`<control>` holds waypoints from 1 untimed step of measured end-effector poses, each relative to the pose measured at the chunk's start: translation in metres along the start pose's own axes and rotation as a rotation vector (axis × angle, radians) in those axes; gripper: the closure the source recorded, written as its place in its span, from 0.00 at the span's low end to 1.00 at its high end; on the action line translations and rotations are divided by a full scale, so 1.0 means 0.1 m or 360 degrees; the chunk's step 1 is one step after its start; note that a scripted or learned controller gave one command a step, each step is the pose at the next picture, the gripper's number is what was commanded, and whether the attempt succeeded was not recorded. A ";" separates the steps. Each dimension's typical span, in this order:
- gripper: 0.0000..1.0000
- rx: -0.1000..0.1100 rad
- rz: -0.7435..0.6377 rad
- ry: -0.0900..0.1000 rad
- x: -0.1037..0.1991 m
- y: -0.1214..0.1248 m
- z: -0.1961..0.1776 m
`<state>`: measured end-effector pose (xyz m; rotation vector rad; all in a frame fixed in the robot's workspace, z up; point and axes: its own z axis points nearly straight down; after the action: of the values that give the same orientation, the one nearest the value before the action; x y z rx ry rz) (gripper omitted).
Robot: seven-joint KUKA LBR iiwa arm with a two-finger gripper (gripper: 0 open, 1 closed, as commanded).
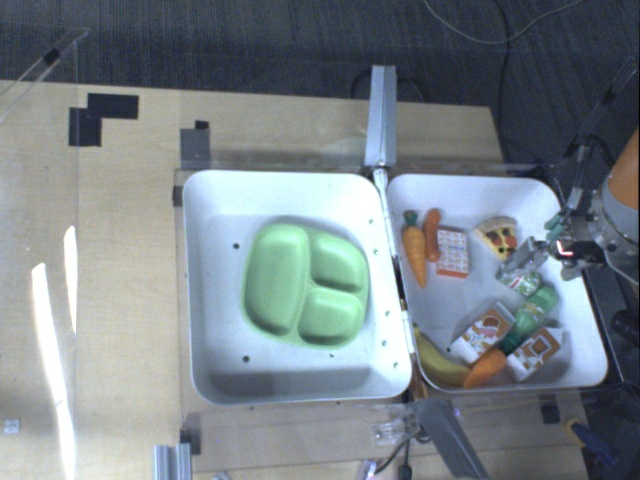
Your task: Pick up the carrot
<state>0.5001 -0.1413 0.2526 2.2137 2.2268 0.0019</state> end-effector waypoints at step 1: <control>0.00 0.0003 0.0146 0.0001 0.37 -0.13 1.40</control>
<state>0.4872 -0.1043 0.1124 2.3147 2.1246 0.0006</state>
